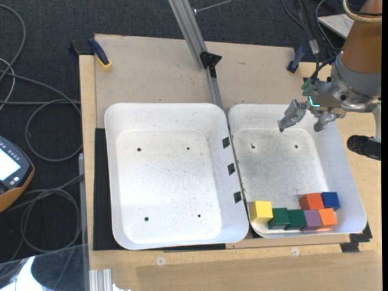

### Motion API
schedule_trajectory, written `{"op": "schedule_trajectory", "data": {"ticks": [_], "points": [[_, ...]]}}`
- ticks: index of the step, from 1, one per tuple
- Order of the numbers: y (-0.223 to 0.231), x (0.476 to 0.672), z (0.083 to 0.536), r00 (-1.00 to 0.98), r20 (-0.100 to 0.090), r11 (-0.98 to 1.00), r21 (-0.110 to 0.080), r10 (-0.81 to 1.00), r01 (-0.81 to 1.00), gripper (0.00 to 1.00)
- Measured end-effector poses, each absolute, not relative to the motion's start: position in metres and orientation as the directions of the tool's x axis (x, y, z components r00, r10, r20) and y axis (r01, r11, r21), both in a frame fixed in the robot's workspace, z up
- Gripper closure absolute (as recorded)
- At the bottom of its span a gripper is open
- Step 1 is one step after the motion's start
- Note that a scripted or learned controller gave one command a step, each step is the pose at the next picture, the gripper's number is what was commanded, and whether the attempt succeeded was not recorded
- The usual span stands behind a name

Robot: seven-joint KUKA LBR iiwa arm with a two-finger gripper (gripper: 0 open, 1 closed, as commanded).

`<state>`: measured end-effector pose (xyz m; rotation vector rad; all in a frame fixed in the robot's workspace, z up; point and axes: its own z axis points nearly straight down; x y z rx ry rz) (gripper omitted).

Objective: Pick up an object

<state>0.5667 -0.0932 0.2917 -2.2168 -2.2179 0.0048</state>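
The left bin (167, 174) is seen bare, serving as the drop side. In the right bin (276, 168), the blocks (297, 212) are clustered along the rim at 6 o'clock, well apart from the gripper (305, 117). The gripper is held over the rim at 1 o'clock, fingers spread with nothing between them, judged ready for a descent.

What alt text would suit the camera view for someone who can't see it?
A grey robot arm's open claw hovers over the right bin's far end, holding nothing. Colored blocks cluster at its near edge; the left bin sits alongside.
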Motion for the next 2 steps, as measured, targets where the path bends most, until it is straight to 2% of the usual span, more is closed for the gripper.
{"op": "schedule_trajectory", "data": {"ticks": [1, 2], "points": [[-0.093, 0.567, 0.294, 0.0, 0.001, 0.0, -0.001, 1.0, 1.0, 0.0], [-0.087, 0.56, 0.246, 0.0, 0.001, 0.0, -0.006, 1.0, 1.0, 0.0]]}}
